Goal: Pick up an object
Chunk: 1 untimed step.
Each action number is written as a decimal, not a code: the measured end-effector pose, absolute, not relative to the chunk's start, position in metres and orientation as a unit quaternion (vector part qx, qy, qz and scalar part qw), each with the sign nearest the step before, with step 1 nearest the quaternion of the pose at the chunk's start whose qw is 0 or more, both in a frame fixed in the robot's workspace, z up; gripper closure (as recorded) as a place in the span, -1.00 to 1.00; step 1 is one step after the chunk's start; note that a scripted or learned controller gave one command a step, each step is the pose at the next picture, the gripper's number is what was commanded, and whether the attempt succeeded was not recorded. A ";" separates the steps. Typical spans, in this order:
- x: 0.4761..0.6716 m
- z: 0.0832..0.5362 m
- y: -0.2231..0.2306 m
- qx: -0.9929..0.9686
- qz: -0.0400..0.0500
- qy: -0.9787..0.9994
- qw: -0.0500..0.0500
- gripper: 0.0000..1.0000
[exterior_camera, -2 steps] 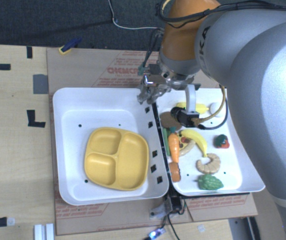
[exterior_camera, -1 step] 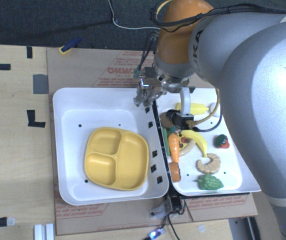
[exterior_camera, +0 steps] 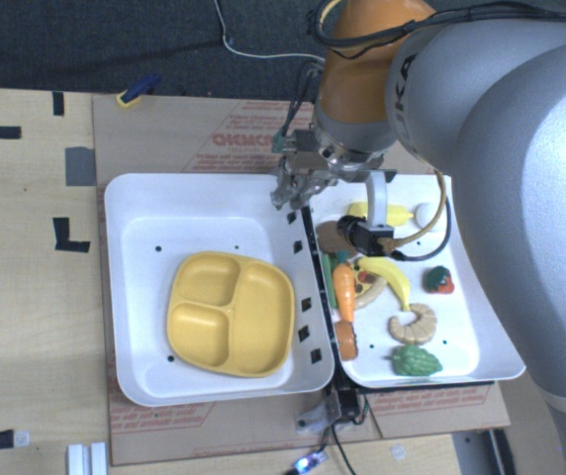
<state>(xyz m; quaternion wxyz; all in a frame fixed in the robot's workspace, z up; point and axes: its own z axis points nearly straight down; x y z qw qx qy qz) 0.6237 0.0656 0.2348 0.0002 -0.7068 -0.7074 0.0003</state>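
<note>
1. The hand (exterior_camera: 298, 188) is seen at the far end of the divider between the two white bins, below the orange wrist band, poised over the upper edge where the left bin (exterior_camera: 125, 206) meets the right bin (exterior_camera: 491, 349).
2. Whether the hand is open or closed cannot be told; its tip is a dark, cluttered shape against the bin rims, and nothing is seen held in it.
3. The candidate objects are gathered in the right bin: a banana (exterior_camera: 390, 275), a carrot (exterior_camera: 344, 291), a red item (exterior_camera: 439, 281), a pale curved piece (exterior_camera: 414, 323) and a green item (exterior_camera: 417, 361).
4. The nearest objects are judged to lie toward the viewer and slightly to the view's right of the hand. The carrot's long axis runs along the divider, almost touching it; the banana curves diagonally just beside it.
5. A yellow compartment plate (exterior_camera: 232, 313) lies alone in the left bin, well apart from the hand.
6. The far part of the right bin is partly hidden by the arm and a dark cable loop; the yellow and white items there cannot be identified with confidence.
</note>
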 end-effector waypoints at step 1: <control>0.618 0.215 0.064 -0.707 0.002 -0.708 0.001 1.00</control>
